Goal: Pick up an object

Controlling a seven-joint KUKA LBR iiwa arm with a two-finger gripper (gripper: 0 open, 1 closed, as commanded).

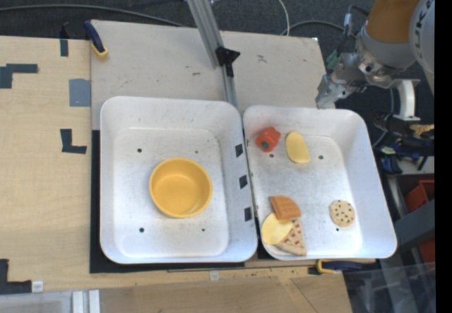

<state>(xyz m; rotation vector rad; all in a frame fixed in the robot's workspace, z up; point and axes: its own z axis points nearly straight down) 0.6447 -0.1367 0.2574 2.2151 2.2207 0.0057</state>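
The right bin (360,163) holds several toy foods: a red tomato-like piece (268,139), a yellow lemon-shaped piece (298,148), a round chocolate-chip cookie (342,213), a brown waffle-like square (284,207), a pale yellow disc (276,231) and a pizza slice (295,239). A yellow bowl (180,187) sits in the left bin (120,163). My gripper (326,95) hangs over the bench just beyond the right bin's far rim, above and right of the lemon piece. Nothing shows between it and the bench.
A slanted metal pole (205,15) with a black clamp (227,57) crosses the bench behind the bins. Cables (268,1) lie at the back. A yellow-and-blue clamp (95,39) sits at the far left corner of the grey board.
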